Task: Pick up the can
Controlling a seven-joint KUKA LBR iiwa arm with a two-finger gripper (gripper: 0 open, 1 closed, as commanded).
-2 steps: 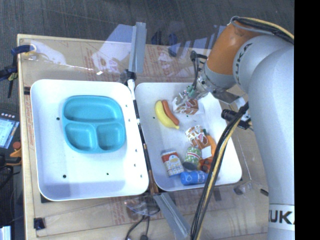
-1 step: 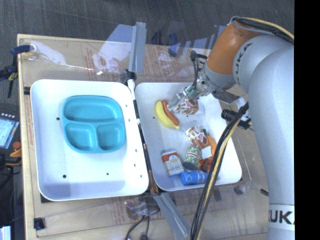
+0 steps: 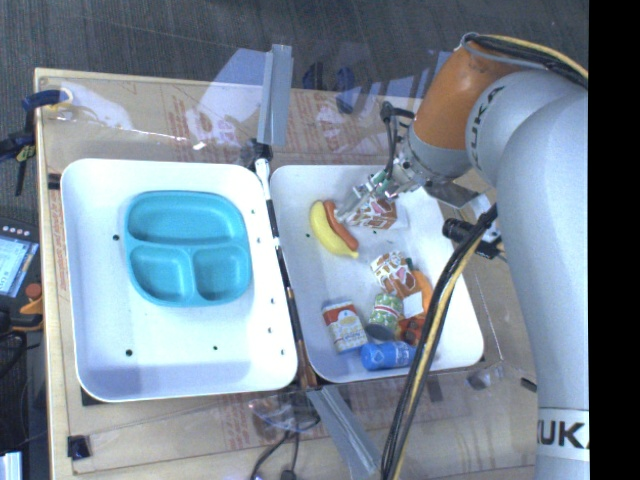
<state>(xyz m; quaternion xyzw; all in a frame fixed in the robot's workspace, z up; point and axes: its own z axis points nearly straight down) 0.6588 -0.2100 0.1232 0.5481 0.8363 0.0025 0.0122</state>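
The can (image 3: 385,313) looks like the small green-labelled cylinder lying among the clutter in the near part of the right bin (image 3: 300,268). My gripper (image 3: 362,203) hangs at the far end of that bin, well away from the can. It sits just above a crinkled printed packet (image 3: 380,215) and beside the banana (image 3: 327,230). The wrist and the packet hide how the gripper stands, and I see nothing clearly held in it.
Around the can lie a red-and-white labelled box (image 3: 343,326), a blue object (image 3: 386,356), another printed packet (image 3: 392,267) and an orange item (image 3: 424,290). A red sausage-like piece (image 3: 341,227) rests against the banana. The left bin (image 3: 90,268) holds a blue divided tray (image 3: 190,243). A black cable (image 3: 440,298) crosses the right bin.
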